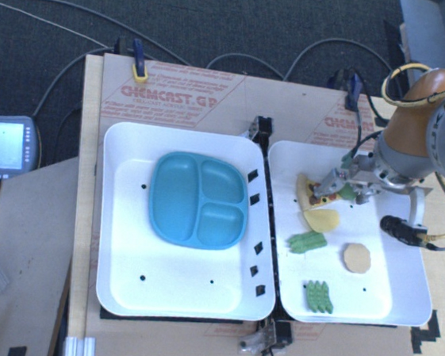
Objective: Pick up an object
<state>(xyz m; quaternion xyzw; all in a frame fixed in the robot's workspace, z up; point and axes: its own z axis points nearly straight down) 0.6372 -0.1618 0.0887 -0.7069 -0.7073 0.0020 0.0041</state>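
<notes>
Two white bins sit side by side. The left bin [116, 273] holds a blue divided plate [198, 201] with bare floor around it. In the right bin [400, 301], the gripper [322, 190] hangs low near the upper left wall, touching a brown-and-yellow piece [310, 193]; whether it grips is unclear. Just below lie a yellow piece [321, 220], a green pickle-like piece [307, 242], a tan round [357, 258] and green ridged piece [318, 296], spaced apart.

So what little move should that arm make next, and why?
Probably a short drop straight down. The hand hovers at the top left of the right bin, right over a brown and yellow piece, with the pale yellow piece just below it. Whether its grip is open is unclear.
</notes>
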